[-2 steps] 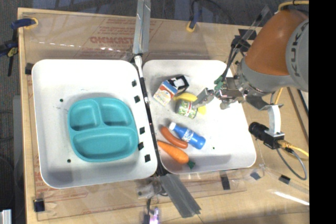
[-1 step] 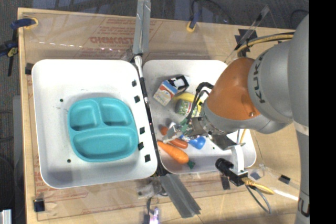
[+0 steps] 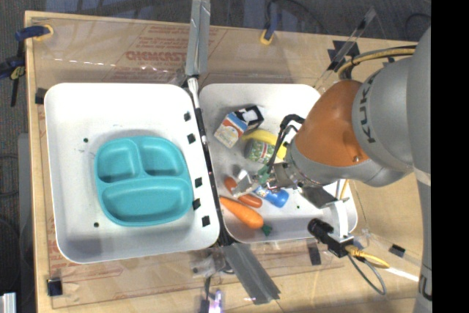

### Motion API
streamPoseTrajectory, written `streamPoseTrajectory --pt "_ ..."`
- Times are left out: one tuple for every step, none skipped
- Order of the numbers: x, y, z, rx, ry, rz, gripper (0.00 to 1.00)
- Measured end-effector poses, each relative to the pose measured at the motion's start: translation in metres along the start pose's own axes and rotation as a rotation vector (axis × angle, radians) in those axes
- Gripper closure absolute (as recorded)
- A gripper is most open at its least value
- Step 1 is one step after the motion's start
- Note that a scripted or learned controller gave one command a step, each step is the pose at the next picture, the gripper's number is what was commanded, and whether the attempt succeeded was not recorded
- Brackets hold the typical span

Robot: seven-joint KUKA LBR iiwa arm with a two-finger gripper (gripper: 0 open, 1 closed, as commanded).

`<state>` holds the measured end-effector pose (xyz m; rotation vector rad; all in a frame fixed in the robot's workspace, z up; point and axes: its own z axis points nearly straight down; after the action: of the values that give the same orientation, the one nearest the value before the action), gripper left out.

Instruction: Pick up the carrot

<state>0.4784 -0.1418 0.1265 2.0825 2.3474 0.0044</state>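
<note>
One carrot [image 3: 242,212] on right bin [image 3: 220,100] floor, gripper [image 3: 265,176] just above, finger state perhaps hidden.

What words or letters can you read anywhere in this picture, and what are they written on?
"KU": white letters on the grey arm, cut off at the picture's edge.
Red print on the clear sheet over the bench: it looks upside down and is too blurred to read.
Labels on the small carton and the green can in the right bin: too small to read.
The teal tray and the carrot bear no text.
</note>
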Motion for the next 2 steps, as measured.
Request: streamPoseTrajectory --pt "0.017 0.002 0.019 -0.001 -0.005 -0.219 0.0" --pt "-0.039 -0.006 0.034 0.003 0.001 -0.331 0.0"
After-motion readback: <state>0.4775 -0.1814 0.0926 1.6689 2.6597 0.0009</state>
